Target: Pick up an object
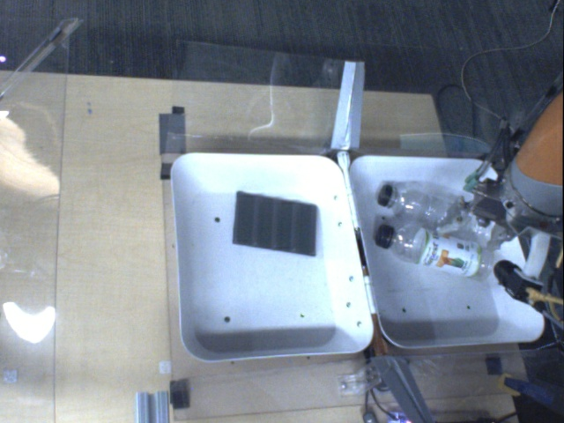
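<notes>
Two clear plastic bottles with black caps lie on their sides in the right bin point(441, 311). The upper bottle point(414, 201) points its cap to the left. The lower bottle point(432, 249) carries a white, green and orange label. In the left bin point(198, 236) a dark grey ribbed rectangular pad point(275, 224) lies flat. My gripper point(483, 217) hangs at the right side of the right bin, over the base ends of the two bottles. Glare and the clear plastic hide how it meets them.
The grey arm with its orange band point(539, 152) comes in from the right over the right bin's edge. A metal post point(347, 108) stands behind the gap between the bins. Cables point(520, 285) lie at the right bin's right side. Clear sheeting covers the bench at left.
</notes>
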`<state>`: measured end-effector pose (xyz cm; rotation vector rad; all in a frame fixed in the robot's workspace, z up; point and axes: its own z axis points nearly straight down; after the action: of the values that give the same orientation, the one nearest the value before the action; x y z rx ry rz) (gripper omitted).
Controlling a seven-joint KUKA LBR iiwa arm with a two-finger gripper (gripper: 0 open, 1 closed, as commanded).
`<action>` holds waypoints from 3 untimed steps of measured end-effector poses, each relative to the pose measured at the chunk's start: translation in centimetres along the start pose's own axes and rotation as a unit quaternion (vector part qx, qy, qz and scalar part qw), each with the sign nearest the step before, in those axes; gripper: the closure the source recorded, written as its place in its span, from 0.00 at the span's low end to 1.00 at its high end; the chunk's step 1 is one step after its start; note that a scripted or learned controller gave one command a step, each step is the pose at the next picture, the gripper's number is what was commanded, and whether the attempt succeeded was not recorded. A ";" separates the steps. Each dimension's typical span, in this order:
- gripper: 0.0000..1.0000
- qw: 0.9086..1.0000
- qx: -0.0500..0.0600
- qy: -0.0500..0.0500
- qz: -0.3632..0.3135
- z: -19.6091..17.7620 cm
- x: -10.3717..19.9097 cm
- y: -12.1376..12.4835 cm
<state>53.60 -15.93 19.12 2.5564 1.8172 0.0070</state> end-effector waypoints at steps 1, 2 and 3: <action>0.00 0.985 -0.001 0.000 0.172 -9.3 -2.6 -1.9; 0.00 0.993 -0.002 0.000 0.120 6.1 -3.0 -0.6; 0.00 0.998 0.022 -0.007 0.056 10.6 -1.6 9.2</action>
<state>61.83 -20.53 8.53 2.6777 1.6862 -0.0510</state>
